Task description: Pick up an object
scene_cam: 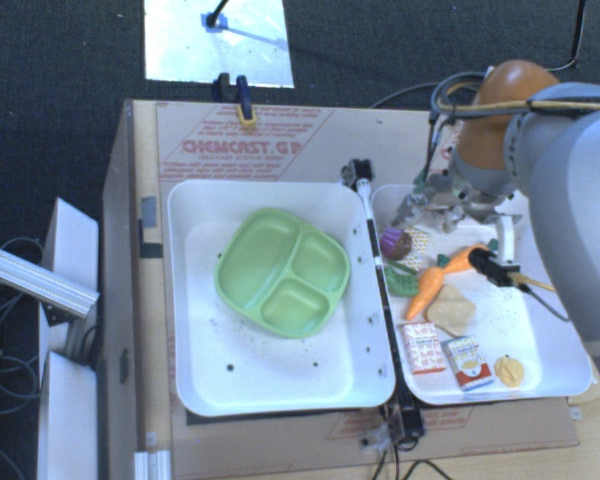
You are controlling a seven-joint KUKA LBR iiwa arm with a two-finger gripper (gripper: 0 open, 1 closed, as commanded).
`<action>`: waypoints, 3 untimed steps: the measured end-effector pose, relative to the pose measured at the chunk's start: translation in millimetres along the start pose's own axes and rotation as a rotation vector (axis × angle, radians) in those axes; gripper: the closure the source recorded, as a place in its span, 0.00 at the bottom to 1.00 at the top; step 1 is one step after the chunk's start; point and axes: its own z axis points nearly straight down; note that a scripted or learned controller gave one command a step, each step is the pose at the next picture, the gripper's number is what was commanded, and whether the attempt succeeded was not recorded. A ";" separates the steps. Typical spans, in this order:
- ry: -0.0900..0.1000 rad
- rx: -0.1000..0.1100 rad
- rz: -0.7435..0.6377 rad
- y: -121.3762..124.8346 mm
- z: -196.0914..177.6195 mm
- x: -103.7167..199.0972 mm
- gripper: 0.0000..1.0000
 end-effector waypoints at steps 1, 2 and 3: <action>-0.002 0.000 0.001 -0.2 0.1 14.2 0.00; -0.002 0.001 0.005 -15.7 0.2 11.0 0.00; -0.002 0.000 0.002 -0.1 -0.2 13.9 0.00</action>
